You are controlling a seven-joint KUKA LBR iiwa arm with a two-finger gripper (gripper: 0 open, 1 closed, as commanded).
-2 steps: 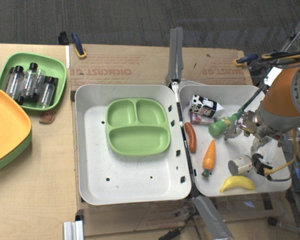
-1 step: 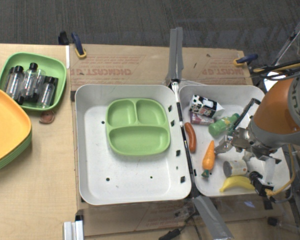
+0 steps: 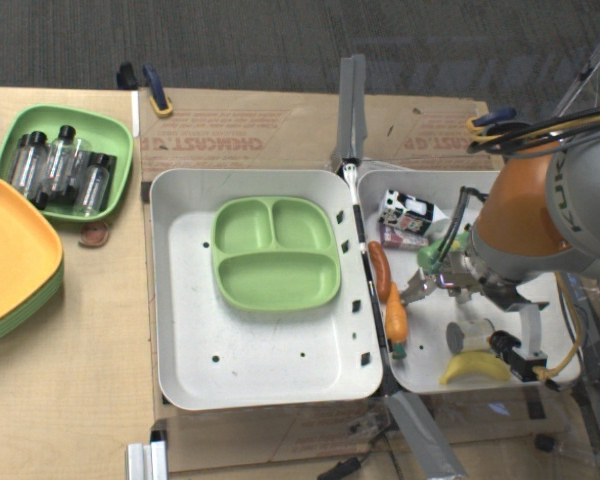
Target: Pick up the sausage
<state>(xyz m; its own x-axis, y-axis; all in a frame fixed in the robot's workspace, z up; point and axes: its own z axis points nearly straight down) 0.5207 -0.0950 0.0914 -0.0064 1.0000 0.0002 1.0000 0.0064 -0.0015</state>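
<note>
The sausage (image 3: 377, 266), reddish brown and elongated, lies along the left wall of the right bin (image 3: 420, 380). Its near end meets an orange carrot (image 3: 394, 314) that continues toward the front. My gripper (image 3: 423, 284) hangs low over the middle of the right bin, just right of the sausage and carrot. Nothing shows in its grasp. The grey arm with its orange band (image 3: 518, 218) covers the bin's right half.
A yellow banana (image 3: 474, 368) lies at the right bin's front, and a black-and-white packet (image 3: 408, 215) at its back. A green piece (image 3: 436, 252) sits by the gripper. The left bin (image 3: 180, 358) holds a green divided plate (image 3: 276, 252).
</note>
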